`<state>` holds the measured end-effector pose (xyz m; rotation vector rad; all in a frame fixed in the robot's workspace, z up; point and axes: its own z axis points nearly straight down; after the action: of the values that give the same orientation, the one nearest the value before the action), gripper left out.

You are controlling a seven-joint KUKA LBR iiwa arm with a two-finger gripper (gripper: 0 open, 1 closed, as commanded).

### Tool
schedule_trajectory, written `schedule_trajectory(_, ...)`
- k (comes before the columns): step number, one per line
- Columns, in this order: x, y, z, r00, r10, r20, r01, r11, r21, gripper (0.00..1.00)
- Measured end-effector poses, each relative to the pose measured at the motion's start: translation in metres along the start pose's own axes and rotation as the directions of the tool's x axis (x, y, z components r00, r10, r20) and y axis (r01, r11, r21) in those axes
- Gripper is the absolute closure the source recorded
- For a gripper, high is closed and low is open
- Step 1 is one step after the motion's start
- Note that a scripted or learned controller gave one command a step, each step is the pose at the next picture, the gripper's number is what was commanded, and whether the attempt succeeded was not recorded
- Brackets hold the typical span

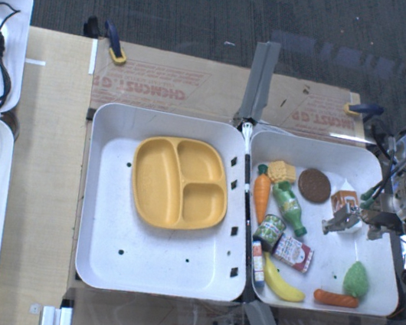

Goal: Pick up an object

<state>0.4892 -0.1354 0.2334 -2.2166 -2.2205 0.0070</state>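
Two bins [95,201] — I'm watching the gripper [342,221] hovering in the right one's open middle, fingers parted and empty; carrot [261,195], bottle [289,208] and banana [282,282] are crowding its left side.

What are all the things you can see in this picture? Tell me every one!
Bins: two, white, side by side on the bench.
Divided plate: one, yellow, left bin.
Carrot: one, orange, right bin, left side.
Corn: one, yellow, right bin, top.
Bottle: one, green, right bin, middle.
Round cookie: one, brown, right bin, top.
Can: one, green, beside the carrot.
Small carton: one, red and white, right bin.
Banana: one, yellow, right bin, front.
Leafy vegetable: one, green, right bin, front right.
Gripper: one, grey, over the right bin.
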Motion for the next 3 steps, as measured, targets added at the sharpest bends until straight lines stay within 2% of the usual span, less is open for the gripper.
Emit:
schedule_trajectory(1, -0.02, 0.08, 0.121, 1.0, 0.009, 0.0, -0.009, 1.0, -0.017, 0.0)
schedule_trajectory(2, -0.003, 0.146, 0.138, 0.999, 0.034, 0.002, -0.034, 0.999, -0.013, 0.0)
schedule_trajectory(3, 0.015, 0.113, 0.107, 0.999, 0.032, 0.001, -0.032, 0.999, -0.001, 0.0)
